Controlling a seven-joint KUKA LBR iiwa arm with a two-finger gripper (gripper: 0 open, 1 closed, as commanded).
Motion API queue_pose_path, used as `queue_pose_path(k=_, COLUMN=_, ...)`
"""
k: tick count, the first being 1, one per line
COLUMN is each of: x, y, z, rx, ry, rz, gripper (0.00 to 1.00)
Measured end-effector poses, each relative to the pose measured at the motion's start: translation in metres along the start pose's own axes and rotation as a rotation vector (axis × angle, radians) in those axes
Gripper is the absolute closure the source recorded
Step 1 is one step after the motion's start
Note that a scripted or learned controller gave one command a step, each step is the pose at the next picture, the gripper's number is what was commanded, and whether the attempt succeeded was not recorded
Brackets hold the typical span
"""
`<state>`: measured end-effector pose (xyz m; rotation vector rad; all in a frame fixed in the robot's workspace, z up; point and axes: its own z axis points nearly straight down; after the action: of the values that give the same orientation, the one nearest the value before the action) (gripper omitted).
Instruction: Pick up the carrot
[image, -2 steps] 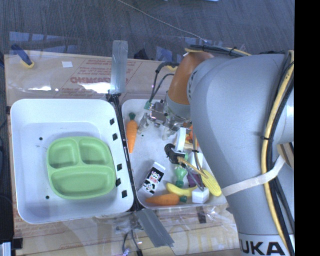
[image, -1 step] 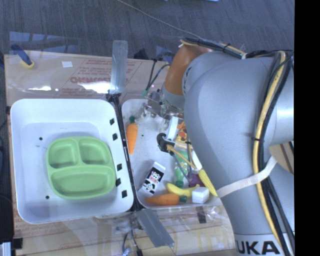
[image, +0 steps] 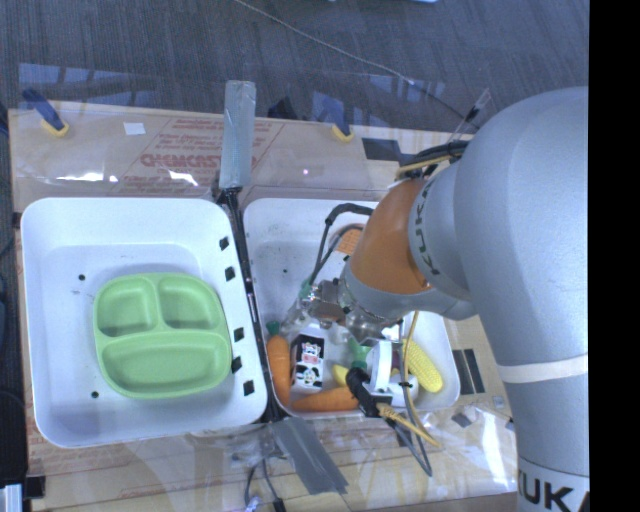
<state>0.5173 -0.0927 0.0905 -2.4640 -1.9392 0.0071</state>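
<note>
Camera view. Arm (image: 520, 250) enters from 3 o'clock, its big grey body covering the right side of the right bin (image: 262, 250). The orange band bends down toward 7 o'clock, wrist low over the bin's middle. Gripper (image: 335, 305) sits amid cables and metal parts just above the bin floor; cannot tell whether it is released or clenched.

Carrot (image: 279, 372) lies at the bin's 7 o'clock corner, against the left wall, running roughly 12 to 6. A second orange piece (image: 322, 402) lies along the front wall, touching it. A small black-and-white carton (image: 308, 363) stands just beside the carrot at 3 o'clock, between carrot and gripper. Corn cob (image: 424, 368) lies at 4 o'clock of the wrist.

Left bin (image: 50, 300) holds a green divided plate (image: 160, 335), centred.
</note>
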Motion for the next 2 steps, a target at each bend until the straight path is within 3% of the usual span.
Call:
queue_pose_path(k=1, x=0.01, y=0.027, z=-0.111, rx=-0.01, ry=0.002, rz=0.233, gripper=0.0)
queue_pose_path(k=2, x=-0.06, y=0.077, z=-0.013, rx=0.006, ry=-0.003, rz=0.243, gripper=0.0)
